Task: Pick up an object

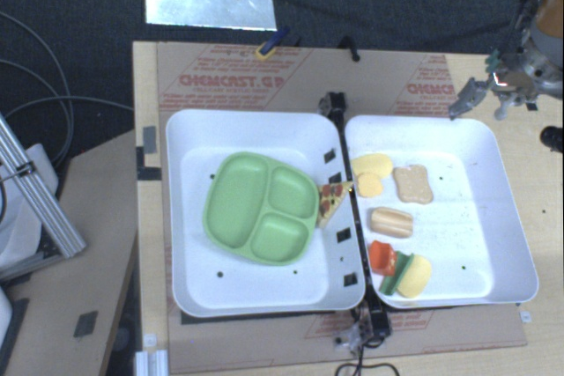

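White plastic bins: 2, side by side, left bin (189,189) and right bin (493,216). Left: 1 green 3-section tray (242,207), 1 pizza slice (330,200) at divider. Right: 1 yellow piece (372,167), 1 toast (411,184), 1 hot dog bun (391,222), 1 red-green-yellow cluster (401,269). Gripper (493,97) above right bin's far corner, apart from all items; finger state: cannot tell.

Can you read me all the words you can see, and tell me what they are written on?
"CHEMCAST GP", in red letters, upside down on the brown board behind the left bin.
The same red print, also upside down, on the brown board behind the right bin: too blurred and partly covered to read for sure.
More red print on the board's front edge below the bins: too small to read.
Nothing to read on the green tray or the toy food.
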Robot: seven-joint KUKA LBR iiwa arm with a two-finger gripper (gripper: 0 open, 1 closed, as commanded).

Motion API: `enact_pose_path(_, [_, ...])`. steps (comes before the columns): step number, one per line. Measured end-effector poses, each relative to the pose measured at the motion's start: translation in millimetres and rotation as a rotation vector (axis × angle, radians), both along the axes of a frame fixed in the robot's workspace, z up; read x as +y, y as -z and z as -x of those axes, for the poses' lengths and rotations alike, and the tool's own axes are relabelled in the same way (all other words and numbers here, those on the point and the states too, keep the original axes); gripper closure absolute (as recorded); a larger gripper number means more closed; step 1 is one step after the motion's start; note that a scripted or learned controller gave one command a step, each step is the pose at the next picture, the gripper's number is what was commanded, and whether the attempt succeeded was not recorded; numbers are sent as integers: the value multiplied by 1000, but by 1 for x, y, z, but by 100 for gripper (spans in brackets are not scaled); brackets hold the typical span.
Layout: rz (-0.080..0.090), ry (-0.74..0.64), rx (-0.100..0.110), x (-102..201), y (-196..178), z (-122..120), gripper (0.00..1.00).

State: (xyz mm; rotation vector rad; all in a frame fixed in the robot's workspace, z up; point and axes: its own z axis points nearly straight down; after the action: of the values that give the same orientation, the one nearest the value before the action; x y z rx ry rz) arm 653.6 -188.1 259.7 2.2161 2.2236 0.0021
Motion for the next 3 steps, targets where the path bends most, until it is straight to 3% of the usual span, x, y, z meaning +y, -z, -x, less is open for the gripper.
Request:
enact_pose_path(1, [-7,-5,15,62,163,9,0])
enact_pose_path(2, [3,1,-7,64,173,60,0])
enact_pose_path(3, [0,-7,-20,111,-22,24,0])
